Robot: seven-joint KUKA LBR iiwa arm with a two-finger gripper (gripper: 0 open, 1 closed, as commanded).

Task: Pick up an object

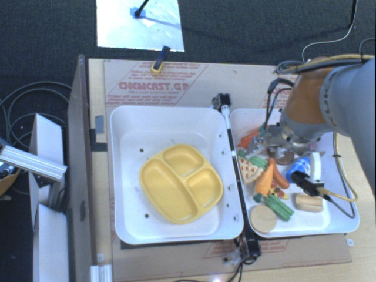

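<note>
My gripper (275,147) hangs low over the middle of the right bin (343,216), above a heap of toy food. Just under and left of it lie a pizza slice (249,170) and an orange carrot (265,178). A red-orange piece (249,138) sits at the gripper's far left side. A blue bottle (298,170) lies right of the carrot. Toward the front are a green piece (277,207), a round tan disc (263,219) and a tan bread chunk (309,202). The wrist hides whatever is directly under the gripper.
The left bin (126,157) holds a yellow divided plate (180,182). A raised divider (232,157) separates the two bins. Cardboard (158,81) lies behind the bins, and cables and a white box (47,157) sit off the bench at the left.
</note>
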